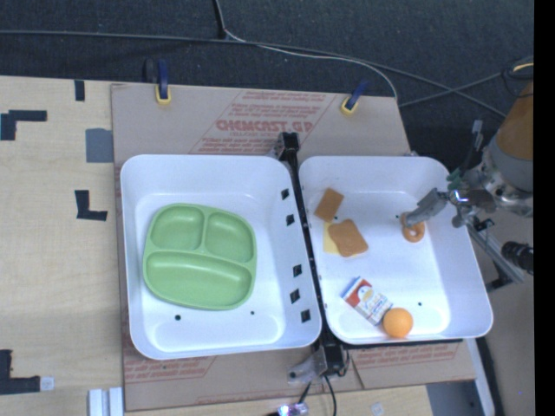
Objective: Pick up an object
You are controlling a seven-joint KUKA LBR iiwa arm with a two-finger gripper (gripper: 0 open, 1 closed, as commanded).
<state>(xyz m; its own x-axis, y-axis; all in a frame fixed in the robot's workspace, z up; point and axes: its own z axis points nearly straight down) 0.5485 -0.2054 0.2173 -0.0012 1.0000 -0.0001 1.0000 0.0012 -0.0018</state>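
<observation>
Overhead, the gripper [414, 224] is hovering at a small orange-brown ring [414, 231] by the right bin's [434, 173] far right corner; whether it's gripping is unclear.

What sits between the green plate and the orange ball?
In the camera view, the divider where the two bins meet lies between the green plate and the orange ball, then the small carton beside the ball.
</observation>
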